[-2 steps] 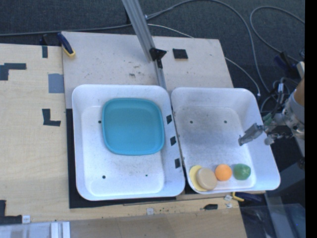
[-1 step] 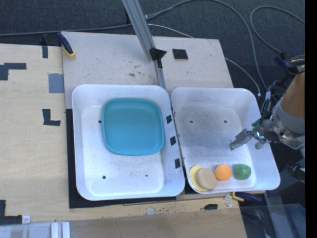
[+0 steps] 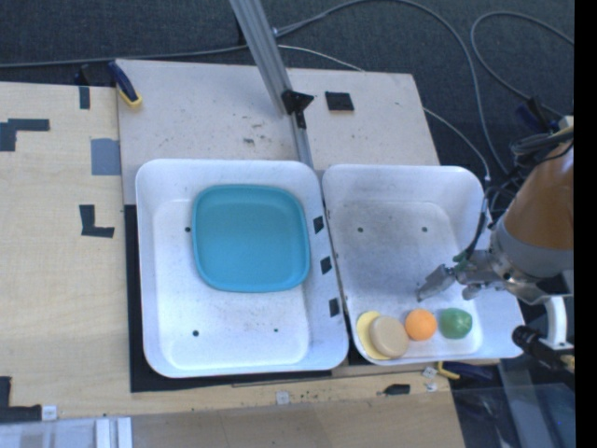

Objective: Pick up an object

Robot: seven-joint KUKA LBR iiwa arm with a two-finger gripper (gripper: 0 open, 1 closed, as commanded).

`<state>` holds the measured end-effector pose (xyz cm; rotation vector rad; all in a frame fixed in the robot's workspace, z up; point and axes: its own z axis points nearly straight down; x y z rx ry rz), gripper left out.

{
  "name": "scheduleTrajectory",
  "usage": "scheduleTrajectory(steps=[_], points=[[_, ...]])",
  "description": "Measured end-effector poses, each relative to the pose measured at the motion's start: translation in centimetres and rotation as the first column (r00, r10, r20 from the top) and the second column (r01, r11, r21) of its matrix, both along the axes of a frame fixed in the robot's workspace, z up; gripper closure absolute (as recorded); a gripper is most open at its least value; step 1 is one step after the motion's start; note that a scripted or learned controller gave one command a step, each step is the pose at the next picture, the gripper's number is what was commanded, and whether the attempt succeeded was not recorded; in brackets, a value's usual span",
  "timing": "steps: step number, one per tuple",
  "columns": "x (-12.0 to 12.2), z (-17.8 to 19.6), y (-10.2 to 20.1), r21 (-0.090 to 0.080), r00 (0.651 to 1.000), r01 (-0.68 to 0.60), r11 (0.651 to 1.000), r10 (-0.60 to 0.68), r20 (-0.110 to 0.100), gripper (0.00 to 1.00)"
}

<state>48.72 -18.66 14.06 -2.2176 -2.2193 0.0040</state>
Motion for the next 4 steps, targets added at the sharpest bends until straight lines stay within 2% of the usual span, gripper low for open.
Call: scheduleTrajectory(steps=[1,2,3,4], points=[[0.1,1.2,0.0,-0.001,1.000,0.000,1.000,0.000,0.004,1.00],[0.4,5.5,0.5,-0.002,1.000,0.000,1.000,0.000,0.007,1.00],[0.5,7.4,0.5,-0.002,1.000,0.000,1.000,0.000,0.006,1.00],[1.5,8.0,4.8,0.000,1.000,-0.003,1.000,0.003,0.005,1.00]])
